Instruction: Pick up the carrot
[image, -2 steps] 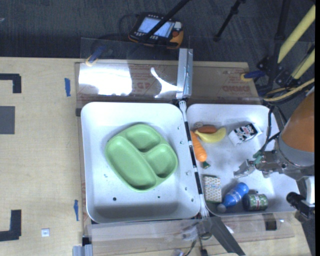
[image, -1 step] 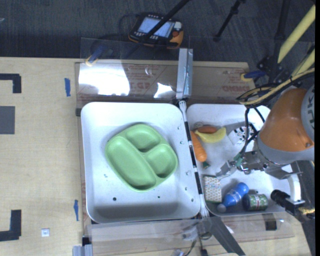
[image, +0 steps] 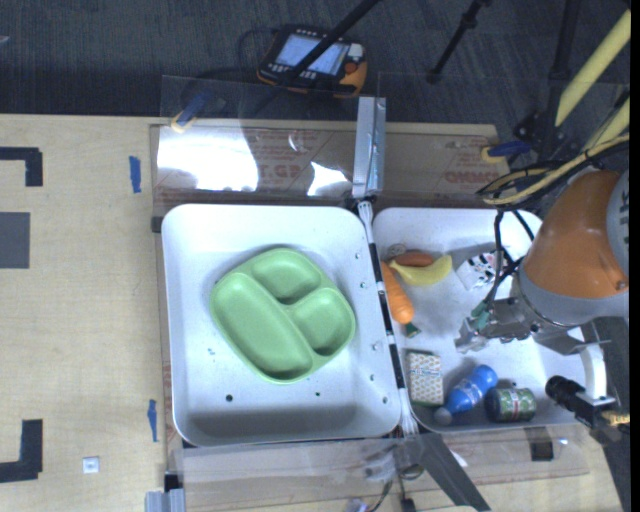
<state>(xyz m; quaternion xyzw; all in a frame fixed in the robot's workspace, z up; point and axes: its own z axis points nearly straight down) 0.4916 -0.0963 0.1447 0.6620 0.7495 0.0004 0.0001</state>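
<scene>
I see 2 shallow white bins side by side on a pale wooden worktop (image: 80, 300). The left bin (image: 190, 250) holds a green divided plate (image: 283, 313) with 3 compartments. My grey arm with its orange band reaches into the right bin (image: 440, 222) from the right.

The carrot (image: 398, 296) lies in the right bin, hard against its left wall, long axis running far to near. Just beyond its far end, touching or nearly so, is a yellow banana (image: 425, 268). Nearer to the camera sit a small mesh-patterned packet (image: 425, 376), a blue bottle (image: 469, 389) and a green can (image: 511, 403).

My pincer (image: 478, 328) hovers to the right of the carrot, apart from it, over bare bin floor. I cannot tell whether it is spread or closed, and nothing is visibly held.

To do this step well, I judge I should shift left until centred over the carrot's middle, turn so my grip crosses its narrow width, and come down straight. The wall leaves little room on that side, so 1 finger must slip between carrot and wall. I should stay clear of the banana's tip.
</scene>
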